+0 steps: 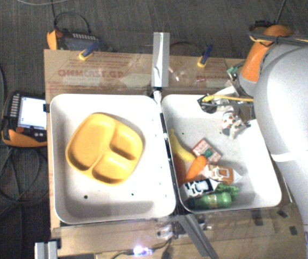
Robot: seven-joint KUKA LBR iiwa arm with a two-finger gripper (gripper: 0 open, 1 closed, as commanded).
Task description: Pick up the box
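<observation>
Box (206, 149), a small printed carton in the right bin (262, 161) just beside the carrot (195, 167), looks light, stiff and best pinched across its short sides, while the gripper (231, 124) hangs apart near the bin's far end.

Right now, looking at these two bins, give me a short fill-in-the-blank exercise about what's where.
1. The yellow divided tray lies in the ____ bin.
2. The carrot lies in the ____ bin.
3. The green bottle lies near that bin's ____ edge.
4. The arm's orange band shows at the view's upper ____.

Missing words: left; right; front; right
</observation>
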